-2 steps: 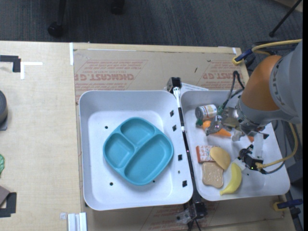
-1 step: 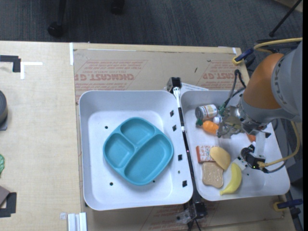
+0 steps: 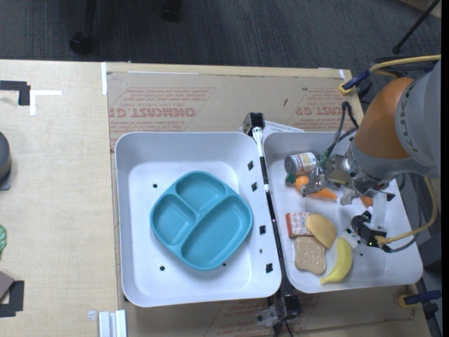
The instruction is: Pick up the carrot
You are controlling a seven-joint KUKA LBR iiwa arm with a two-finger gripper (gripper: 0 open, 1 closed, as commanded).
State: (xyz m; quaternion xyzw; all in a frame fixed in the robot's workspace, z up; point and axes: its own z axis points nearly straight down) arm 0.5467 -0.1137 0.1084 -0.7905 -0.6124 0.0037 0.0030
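Two white bins are sitting side by side on the surface (image 3: 56, 188), and the jaws (image 3: 317, 184) are hanging low in the right bin (image 3: 403, 258), right over the carrot (image 3: 321, 192). Whether the jaws are spread or pinching it, I cannot tell. The carrot is lying flat in the upper part of that bin, its long axis running left to right, an orange end (image 3: 302, 182) poking out leftward. A small can (image 3: 302, 163) is lying just above it. Nearer the camera are resting a red-and-white packet (image 3: 297, 224), a yellow chip-like piece (image 3: 322, 229), a bread slice (image 3: 309, 255) and a banana (image 3: 339, 261). The left bin (image 3: 133, 160) is holding a blue divided plate (image 3: 201, 220). Cardboard (image 3: 182, 104) is lying beneath the bins, dark carpet (image 3: 224, 12) beyond.
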